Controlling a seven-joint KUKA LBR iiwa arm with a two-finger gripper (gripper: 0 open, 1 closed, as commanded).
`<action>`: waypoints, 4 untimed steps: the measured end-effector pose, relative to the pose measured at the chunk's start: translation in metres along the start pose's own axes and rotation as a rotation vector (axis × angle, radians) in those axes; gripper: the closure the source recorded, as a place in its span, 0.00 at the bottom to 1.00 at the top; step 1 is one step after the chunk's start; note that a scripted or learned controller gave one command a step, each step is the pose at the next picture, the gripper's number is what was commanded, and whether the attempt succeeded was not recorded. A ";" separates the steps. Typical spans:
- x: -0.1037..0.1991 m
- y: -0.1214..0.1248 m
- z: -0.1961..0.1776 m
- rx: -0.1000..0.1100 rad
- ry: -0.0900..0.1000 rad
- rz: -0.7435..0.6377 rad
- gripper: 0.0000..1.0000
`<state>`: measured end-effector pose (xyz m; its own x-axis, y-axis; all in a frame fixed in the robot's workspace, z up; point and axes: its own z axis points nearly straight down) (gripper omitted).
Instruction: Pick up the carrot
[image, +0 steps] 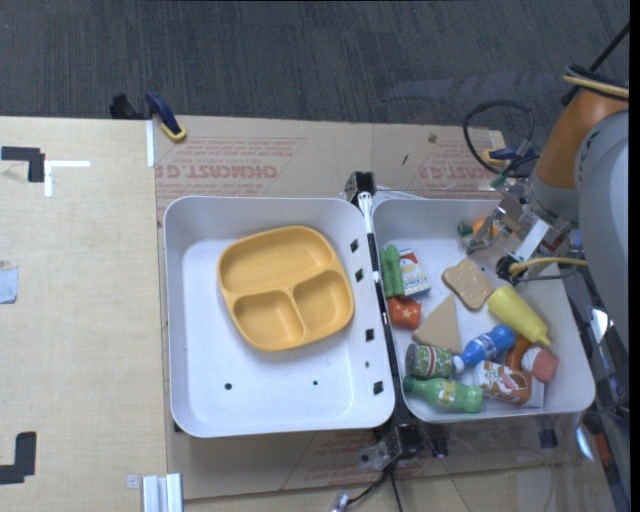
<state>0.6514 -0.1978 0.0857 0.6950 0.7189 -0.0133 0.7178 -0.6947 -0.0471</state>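
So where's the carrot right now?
The carrot sits at the far right end of the right bin, just beside the gripper and above the bread slice.

Yellow-orange divided plate (285, 288), 2 white bins (190, 380), yellow mustard bottle (518, 313), green bottle (445, 395).

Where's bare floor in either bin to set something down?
Left bin: bare floor along the front and left of the yellow plate. Right bin: crowded across its front; a small bare patch near the back left, behind the bread.
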 end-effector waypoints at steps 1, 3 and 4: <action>-0.010 0.002 -0.041 -0.044 0.011 -0.003 0.00; -0.005 0.006 -0.026 -0.058 0.030 -0.094 1.00; -0.007 0.013 -0.013 -0.053 0.006 -0.405 1.00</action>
<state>0.6566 -0.2126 0.0980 0.3553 0.9347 0.0021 0.9347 -0.3554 0.0038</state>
